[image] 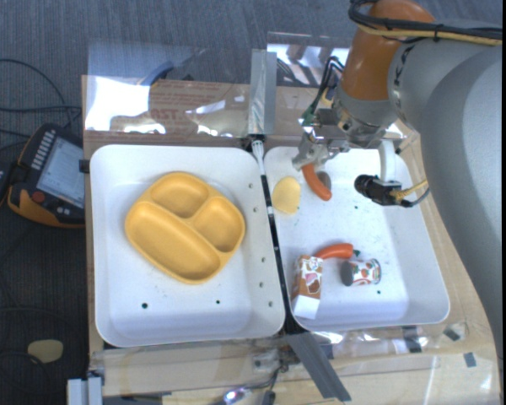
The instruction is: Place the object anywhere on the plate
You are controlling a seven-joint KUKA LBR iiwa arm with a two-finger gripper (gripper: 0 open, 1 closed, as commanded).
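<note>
A yellow three-compartment plate (184,224) lies in the left bin (118,310) with nothing on it. In the right bin (413,294), my gripper (314,160) hovers at the far left part, directly over the upper end of an orange sausage-shaped piece (319,184). The piece lies slanted and its top end meets the gripper's tip. A pale yellow rounded object (286,195) rests just left of it, near the wall between the bins.
Toward the front of the right bin lie a small orange pepper-like piece (334,251), a little can on its side (360,272) and a small brown-and-white carton (309,282). A black cable fitting (373,187) hangs beside the wrist. A pendant (52,175) sits left of the bench.
</note>
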